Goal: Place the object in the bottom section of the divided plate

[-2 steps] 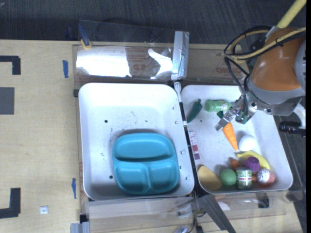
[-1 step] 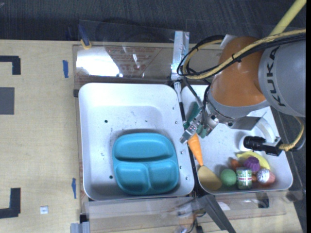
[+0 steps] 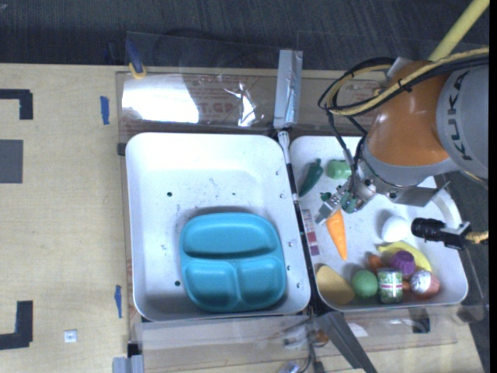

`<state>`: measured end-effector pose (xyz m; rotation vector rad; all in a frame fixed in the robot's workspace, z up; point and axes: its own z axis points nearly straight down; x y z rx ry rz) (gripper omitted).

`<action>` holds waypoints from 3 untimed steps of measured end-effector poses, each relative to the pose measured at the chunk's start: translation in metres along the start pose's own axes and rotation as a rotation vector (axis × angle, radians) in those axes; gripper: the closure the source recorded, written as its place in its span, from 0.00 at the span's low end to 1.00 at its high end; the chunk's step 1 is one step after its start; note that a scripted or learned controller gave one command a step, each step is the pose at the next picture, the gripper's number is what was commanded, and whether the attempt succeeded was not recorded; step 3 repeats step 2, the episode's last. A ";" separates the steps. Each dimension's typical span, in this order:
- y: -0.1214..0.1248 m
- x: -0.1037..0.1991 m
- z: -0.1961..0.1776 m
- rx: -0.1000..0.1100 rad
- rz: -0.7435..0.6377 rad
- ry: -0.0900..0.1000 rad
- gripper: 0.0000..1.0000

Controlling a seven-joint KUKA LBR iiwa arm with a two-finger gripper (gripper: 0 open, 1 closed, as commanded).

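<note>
Left side of the table (image 3: pixel 54 208) is bare wood w/ a few black marks and bits of blue tape. Next comes the left bin (image 3: pixel 147 162), and sitting in it toward the front is the blue divided plate (image 3: pixel 233 270), one long section up top and two smaller ones below, nothing on it. Right bin (image 3: pixel 454 286) holds all the toy food: a dark green pepper-looking thing (image 3: pixel 311 177) near the divider wall, a small green piece (image 3: pixel 338 169) beside it, an orange carrot (image 3: pixel 337 234) in the middle, then along the front edge a yellow piece (image 3: pixel 334 284), a green ball (image 3: pixel 364 284), a small can (image 3: pixel 392 285), a purple piece (image 3: pixel 401 261) on a banana (image 3: pixel 404 249), plus a white egg-ish thing (image 3: pixel 394 228). The gripper (image 3: pixel 344 201) hangs just above the carrot's wide end; jaws look apart w/ nothing between them, tho it's small and hard to be sure. Arm comes in from the right.
</note>
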<state>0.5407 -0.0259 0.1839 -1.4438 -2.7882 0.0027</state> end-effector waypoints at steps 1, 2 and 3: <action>0.038 0.055 -0.001 -0.002 -0.291 0.000 1.00; 0.038 0.055 -0.001 -0.002 -0.290 0.000 0.00; 0.038 0.055 -0.001 -0.002 -0.290 0.000 0.00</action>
